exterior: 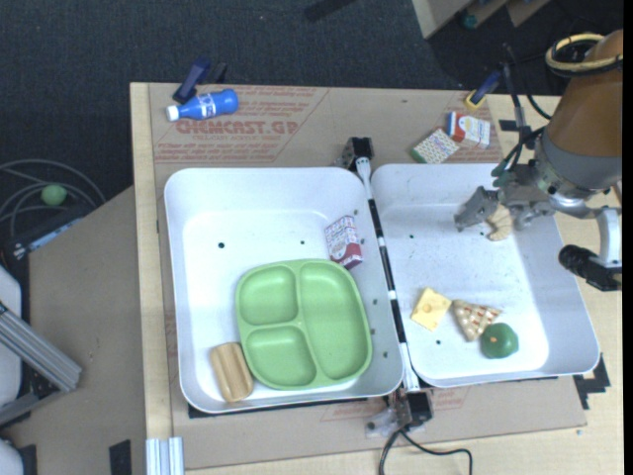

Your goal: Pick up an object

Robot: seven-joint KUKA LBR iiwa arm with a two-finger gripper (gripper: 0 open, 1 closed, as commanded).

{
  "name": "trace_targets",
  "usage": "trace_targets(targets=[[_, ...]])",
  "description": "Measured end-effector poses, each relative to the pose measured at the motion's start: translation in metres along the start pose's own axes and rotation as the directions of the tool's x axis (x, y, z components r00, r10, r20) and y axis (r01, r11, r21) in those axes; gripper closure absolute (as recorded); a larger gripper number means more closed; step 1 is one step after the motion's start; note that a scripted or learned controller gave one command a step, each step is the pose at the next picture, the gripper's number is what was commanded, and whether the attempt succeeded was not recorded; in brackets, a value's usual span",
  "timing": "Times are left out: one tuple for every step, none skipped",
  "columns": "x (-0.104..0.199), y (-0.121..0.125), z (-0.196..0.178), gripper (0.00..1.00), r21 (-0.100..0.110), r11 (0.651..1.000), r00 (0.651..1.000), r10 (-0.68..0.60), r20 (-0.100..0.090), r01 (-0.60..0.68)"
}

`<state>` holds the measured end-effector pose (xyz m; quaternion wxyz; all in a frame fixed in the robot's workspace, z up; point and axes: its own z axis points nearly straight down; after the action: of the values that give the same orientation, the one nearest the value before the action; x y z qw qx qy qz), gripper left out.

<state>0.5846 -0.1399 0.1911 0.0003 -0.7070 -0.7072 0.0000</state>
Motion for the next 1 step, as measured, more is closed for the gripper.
trace_targets(targets=[[-0.0742,-0.0656,-0.0216,0.0,0.002,1.0,1.0,0.004,0.002,-0.004]])
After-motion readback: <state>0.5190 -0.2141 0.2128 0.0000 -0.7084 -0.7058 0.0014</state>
